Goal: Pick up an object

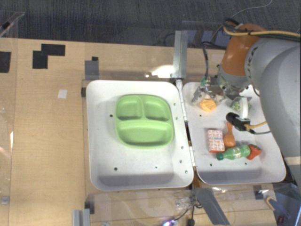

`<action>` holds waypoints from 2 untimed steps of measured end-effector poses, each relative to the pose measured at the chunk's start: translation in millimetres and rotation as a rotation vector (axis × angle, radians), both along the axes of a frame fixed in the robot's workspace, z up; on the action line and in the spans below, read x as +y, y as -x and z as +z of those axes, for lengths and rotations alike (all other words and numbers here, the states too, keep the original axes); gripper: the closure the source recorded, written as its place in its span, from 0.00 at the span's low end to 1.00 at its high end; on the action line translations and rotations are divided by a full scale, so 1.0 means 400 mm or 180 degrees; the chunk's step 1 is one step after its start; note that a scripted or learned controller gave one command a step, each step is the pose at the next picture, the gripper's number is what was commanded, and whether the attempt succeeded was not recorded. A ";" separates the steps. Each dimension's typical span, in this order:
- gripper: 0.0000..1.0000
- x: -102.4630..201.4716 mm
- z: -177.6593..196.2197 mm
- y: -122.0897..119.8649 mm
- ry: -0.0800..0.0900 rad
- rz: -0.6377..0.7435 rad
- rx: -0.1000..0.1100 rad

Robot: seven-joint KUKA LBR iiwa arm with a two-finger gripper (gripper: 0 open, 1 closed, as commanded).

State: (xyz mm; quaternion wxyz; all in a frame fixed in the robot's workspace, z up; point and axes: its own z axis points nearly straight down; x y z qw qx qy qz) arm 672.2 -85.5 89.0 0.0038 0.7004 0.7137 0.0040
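Yellow block (208,105) lies in the right bin (244,173), touching my gripper (205,95) at its 6 o'clock; whether the tool is wide or narrow, I cannot tell.

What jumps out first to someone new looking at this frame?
The green tray, split into compartments, sits in the middle of the left bin. At the right, the grey arm with its orange band looms over the right bin, its gripper low by a yellow piece at the far end. Nearer lie a patterned box and a green bottle.
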 end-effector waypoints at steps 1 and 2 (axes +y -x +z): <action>1.00 0.002 0.032 -0.005 0.0004 0.0017 -0.0018; 1.00 0.192 0.246 0.016 -0.0002 0.0083 0.0012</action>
